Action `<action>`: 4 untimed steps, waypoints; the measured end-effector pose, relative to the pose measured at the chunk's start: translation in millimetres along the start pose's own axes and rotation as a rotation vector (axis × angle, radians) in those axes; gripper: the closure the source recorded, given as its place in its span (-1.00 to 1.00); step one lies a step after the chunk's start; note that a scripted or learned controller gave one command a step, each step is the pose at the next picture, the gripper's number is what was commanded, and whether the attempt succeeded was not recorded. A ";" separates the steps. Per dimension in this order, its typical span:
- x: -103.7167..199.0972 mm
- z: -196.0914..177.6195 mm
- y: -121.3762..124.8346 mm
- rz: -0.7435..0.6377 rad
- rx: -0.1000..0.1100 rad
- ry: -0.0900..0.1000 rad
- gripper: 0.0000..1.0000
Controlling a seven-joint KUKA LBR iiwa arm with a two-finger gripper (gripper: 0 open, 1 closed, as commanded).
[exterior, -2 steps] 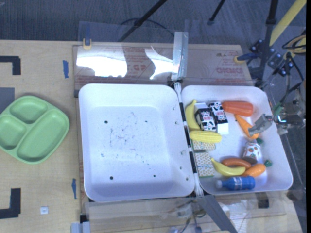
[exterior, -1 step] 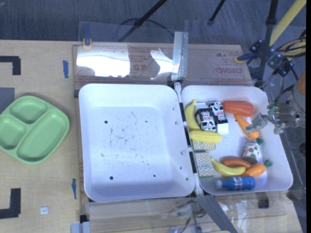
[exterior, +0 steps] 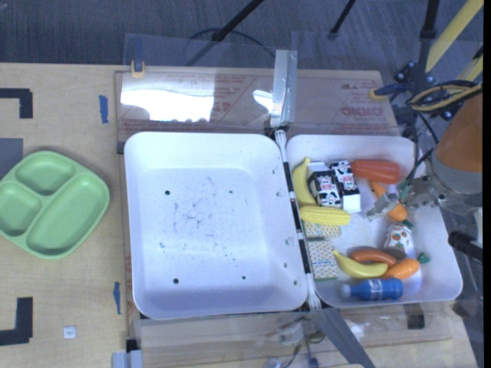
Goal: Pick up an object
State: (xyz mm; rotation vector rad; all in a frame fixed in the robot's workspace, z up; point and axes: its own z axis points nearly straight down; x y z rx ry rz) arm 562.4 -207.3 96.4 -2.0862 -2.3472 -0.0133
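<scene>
The surface looks like pale, matt wood. Both bins are smooth white plastic, the left one scuffed. The green plate is glossy plastic. The toy foods, like the banana, look like shiny plastic.

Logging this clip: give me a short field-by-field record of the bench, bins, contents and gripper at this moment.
left bin: white, speckled floor
right bin: white, crowded with toy items
red pepper: at far side
cow-print carton: beside a banana
corn cob: near the divider
blue bottle: lying at near edge
gripper: low over right bin, jaws unclear
green plate: on bench, left of bins
</scene>
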 end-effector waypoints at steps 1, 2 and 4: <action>-1.9 -9.5 -0.3 0.002 -0.001 -0.004 1.00; 25.6 -4.2 -6.3 0.367 0.005 -0.007 1.00; -12.7 -102.7 73.6 0.588 0.004 -0.009 1.00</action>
